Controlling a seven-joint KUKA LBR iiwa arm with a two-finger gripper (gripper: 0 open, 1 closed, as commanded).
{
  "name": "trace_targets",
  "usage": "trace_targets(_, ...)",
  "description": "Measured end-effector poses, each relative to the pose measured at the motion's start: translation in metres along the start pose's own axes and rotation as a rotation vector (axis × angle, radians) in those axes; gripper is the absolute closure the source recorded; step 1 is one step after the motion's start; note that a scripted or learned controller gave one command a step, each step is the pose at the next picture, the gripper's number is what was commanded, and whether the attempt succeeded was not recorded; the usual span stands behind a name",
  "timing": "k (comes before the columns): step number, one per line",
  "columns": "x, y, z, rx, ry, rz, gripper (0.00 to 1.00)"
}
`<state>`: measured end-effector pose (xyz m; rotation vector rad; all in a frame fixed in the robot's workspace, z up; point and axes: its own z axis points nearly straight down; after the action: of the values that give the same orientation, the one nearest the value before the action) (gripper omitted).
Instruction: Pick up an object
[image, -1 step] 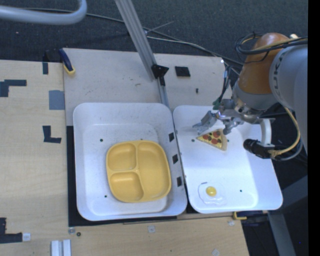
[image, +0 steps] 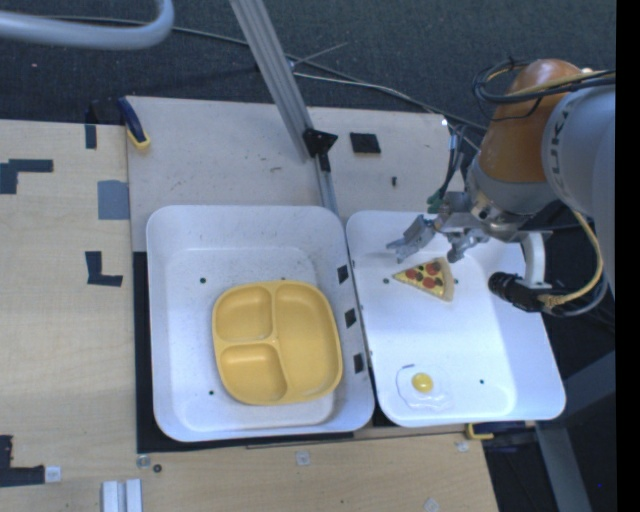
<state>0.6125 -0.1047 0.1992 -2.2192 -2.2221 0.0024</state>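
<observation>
A toy pizza slice (image: 428, 278) lies in the upper part of the right bin (image: 500, 330). A toy fried egg (image: 421, 385) rests near that bin's front edge. My gripper (image: 436, 243) hangs just above and behind the pizza slice, open, its two fingers spread left and right with nothing between them. A yellow divided plate (image: 276, 341) sits in the left bin (image: 180, 300).
A slanted metal pole (image: 290, 100) stands behind the bins, its base near the bins' shared rear corner. The grey arm with its orange band (image: 530, 130) fills the upper right. Black cables (image: 545, 290) loop over the right bin's right edge.
</observation>
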Motion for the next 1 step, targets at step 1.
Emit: trace_targets(1,-0.0064,0.0045,0.0596,0.004,-0.001,0.001,0.00)
